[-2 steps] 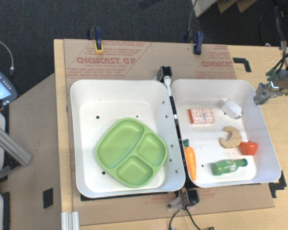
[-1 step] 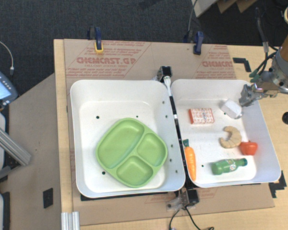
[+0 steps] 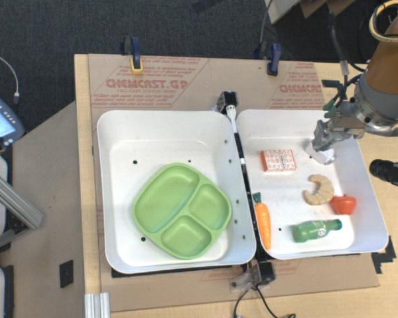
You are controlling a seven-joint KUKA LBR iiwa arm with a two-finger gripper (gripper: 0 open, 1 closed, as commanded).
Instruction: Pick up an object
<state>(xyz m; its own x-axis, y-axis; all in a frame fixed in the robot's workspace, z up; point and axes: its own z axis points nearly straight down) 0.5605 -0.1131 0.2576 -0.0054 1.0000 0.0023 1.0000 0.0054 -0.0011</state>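
- Brown cardboard sheet (image 3: 186,71) with red printed letters covers the bench, and two shallow white bins lie on it side by side, the left bin (image 3: 113,177) and the right bin (image 3: 368,204).
- Grey arm (image 3: 385,78) with orange band reaches in from the right side, and its gripper (image 3: 323,152) hangs above the far part of the right bin.
- How far the gripper is open, I cannot tell; nothing is visible in its grasp.
- Small flat box with red and white pattern (image 3: 278,160) lies just left of the gripper.
- Beige croissant-shaped piece (image 3: 319,189) lies near the gripper, toward the front of the bin.
- Small red pepper-like toy (image 3: 343,205) touches the croissant piece on its right.
- Green plastic bottle (image 3: 316,230) lies on its side, further to the front.
- Orange toy carrot (image 3: 263,224) lies along the left wall of this bin.
- Light green plastic plate with three compartments (image 3: 182,211) rests in the left bin, well apart from the gripper.
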